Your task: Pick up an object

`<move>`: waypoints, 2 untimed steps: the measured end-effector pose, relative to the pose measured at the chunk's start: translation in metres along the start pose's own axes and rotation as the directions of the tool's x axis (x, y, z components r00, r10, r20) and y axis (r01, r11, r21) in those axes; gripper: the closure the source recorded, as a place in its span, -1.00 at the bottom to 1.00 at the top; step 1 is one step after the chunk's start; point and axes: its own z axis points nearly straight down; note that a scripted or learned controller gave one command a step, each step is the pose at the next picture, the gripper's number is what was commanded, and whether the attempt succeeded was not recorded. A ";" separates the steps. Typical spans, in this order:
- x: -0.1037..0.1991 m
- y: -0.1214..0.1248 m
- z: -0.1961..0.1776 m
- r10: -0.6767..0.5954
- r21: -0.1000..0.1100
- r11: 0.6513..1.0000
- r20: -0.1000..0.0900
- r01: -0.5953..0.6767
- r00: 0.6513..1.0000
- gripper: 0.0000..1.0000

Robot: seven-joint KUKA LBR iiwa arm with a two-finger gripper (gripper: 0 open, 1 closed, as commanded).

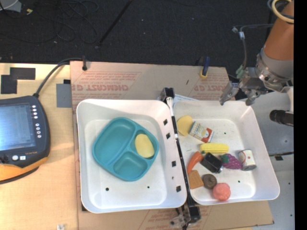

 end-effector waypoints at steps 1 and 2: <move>0.007 0.010 0.143 -0.002 0.015 1.000 -0.004 0.002 1.000 -1.00; 0.004 0.011 0.199 0.000 -0.001 1.000 -0.004 0.000 1.000 -1.00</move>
